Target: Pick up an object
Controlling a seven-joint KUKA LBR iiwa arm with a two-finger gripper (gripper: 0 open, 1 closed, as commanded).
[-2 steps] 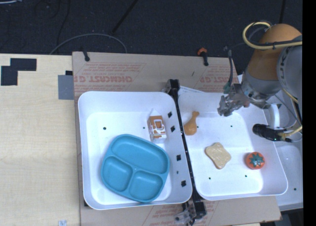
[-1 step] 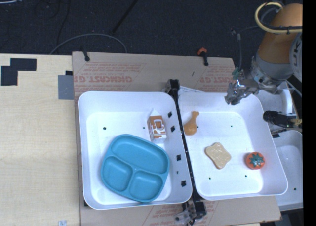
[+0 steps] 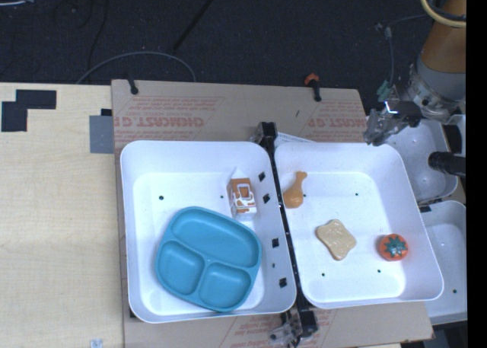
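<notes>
The left bin [image 3: 144, 186] holds a blue divided plate [image 3: 207, 258] and a small white and orange carton [image 3: 242, 196] standing near the divider. In the right bin [image 3: 396, 164] lie an orange chicken drumstick [image 3: 294, 190] near the divider, a tan slice of bread [image 3: 336, 238] in the middle and a red tomato [image 3: 393, 247] toward the right wall. My gripper [image 3: 378, 132] hangs above the far right corner of the right bin, away from all the objects, with nothing seen between its fingers.
Cardboard [image 3: 228, 114] lies under both bins. A black clamp strip [image 3: 275, 217] runs between them. The arm's orange band [image 3: 445, 42] rises at the upper right. Light wooden bench surface [image 3: 53, 225] stretches to the left.
</notes>
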